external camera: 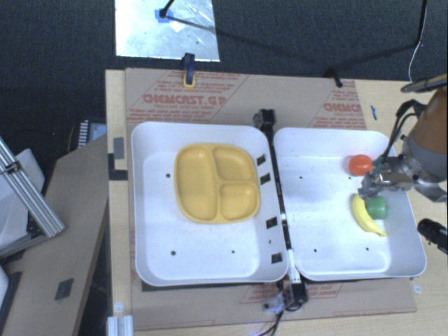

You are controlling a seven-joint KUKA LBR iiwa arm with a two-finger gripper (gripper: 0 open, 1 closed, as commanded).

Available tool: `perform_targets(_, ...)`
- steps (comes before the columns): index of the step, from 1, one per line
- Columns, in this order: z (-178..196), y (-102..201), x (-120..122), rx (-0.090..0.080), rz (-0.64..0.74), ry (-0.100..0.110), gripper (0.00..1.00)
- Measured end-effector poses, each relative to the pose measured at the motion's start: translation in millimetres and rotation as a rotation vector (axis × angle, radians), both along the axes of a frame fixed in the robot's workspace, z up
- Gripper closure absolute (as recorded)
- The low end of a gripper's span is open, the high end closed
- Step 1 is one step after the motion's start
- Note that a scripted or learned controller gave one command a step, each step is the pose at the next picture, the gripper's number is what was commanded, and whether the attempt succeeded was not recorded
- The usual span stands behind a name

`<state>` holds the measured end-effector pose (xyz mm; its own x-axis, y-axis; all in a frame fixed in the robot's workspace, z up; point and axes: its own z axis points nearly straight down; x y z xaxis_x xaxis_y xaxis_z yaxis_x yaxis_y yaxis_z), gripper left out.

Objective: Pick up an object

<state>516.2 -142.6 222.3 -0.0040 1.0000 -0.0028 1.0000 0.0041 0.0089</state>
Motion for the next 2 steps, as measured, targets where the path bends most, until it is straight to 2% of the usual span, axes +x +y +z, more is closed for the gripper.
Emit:
perform_targets(1, -1.2, -0.2, 0.9, 0.002, 0.0, 0.006, 1.0)
perform_targets(2, -5.8, 46.5, 3.3, 0.004, 0.005, 0.007, 1.0)
